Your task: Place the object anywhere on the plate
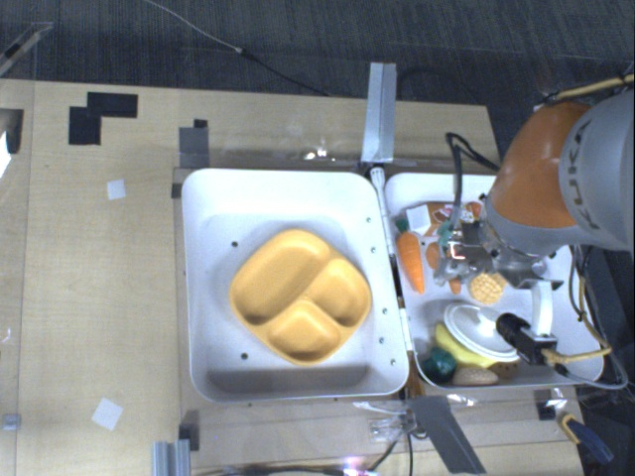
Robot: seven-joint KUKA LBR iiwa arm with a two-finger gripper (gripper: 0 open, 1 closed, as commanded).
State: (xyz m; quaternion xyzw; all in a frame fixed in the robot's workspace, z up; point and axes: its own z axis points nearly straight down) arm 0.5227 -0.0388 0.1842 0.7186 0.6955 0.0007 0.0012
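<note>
A yellow plate (301, 294) with three compartments sits in the left white bin (203, 365), on a pale wooden bench (89, 296) bordered above by dark carpet (298, 13). The right bin (585, 365) holds a carrot (411, 262), a waffle-patterned round cookie (486, 287), a white and yellow lidded pot (472, 332) and a dark green item (441, 365). The gripper (458, 251) hangs over this clutter; whether it grasps anything is unclear.

Yellow three-compartment plate (301, 294) lies flat in the left bin (213, 365) (turned diagonally).
</note>
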